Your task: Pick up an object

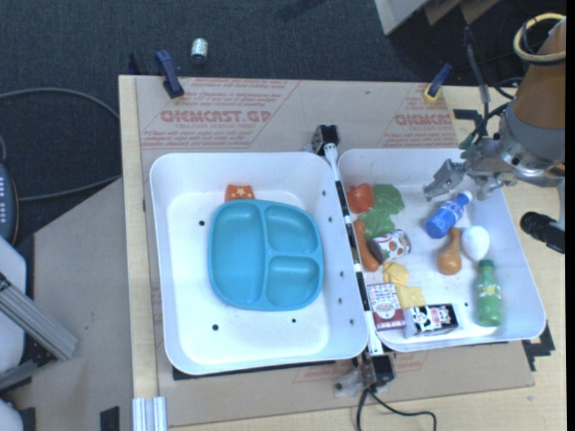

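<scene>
The gripper [454, 180] hangs over the far part of the right bin [521, 268], its metal fingers spread apart with nothing between them, just above and to the left of a small blue bottle [446, 215] that lies tilted on the bin floor. That bottle looks like the likeliest thing to pick: probably a light, hollow plastic toy, stiff enough to take a squeeze but smooth and rounded, so it may roll or slip out unless taken across the middle of its body rather than at the white cap end. Just to the right of it lie an orange pear-shaped toy [449, 253] touching a white egg-like piece [476, 241], and nearer still a green bottle [488, 293]. Toward the bin's left wall sit a red piece [360, 197], a green leafy piece [386, 202], a small printed can [393, 244], yellow bits and flat printed cards [437, 318], crowded so their outlines run together. The left bin [180, 268] holds a blue divided tray [266, 254] with a small red-and-yellow item [239, 191] at its far edge, partly hidden. The arm's upper part is cut off at the right.
</scene>
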Robot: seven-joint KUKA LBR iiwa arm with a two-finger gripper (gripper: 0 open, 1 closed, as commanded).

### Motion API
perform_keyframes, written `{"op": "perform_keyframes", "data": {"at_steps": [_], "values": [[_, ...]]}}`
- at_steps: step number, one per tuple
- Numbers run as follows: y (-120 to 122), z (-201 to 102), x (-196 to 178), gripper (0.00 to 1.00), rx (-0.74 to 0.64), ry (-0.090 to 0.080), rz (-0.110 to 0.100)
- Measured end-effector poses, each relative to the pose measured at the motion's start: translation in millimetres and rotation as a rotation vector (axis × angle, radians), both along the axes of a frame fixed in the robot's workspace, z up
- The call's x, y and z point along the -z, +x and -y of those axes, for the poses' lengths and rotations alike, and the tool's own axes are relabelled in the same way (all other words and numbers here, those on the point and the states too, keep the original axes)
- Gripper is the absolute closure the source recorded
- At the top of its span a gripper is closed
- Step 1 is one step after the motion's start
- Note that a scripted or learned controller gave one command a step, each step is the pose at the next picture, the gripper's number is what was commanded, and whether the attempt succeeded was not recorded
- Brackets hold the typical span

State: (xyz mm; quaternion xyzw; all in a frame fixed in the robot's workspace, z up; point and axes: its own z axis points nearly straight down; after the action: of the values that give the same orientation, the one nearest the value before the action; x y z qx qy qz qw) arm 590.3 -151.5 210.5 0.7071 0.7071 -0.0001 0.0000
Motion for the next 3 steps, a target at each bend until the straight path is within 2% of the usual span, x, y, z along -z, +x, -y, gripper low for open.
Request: {"op": "perform_keyframes", "data": {"at_steps": [1,2,3], "values": [[-5,42,35,0.0,0.001,0.0,-0.003],[-27,19,110,0.0,-0.003,0.003,0.005],[-50,11,126,0.0,0.001,0.0,-0.001]]}}
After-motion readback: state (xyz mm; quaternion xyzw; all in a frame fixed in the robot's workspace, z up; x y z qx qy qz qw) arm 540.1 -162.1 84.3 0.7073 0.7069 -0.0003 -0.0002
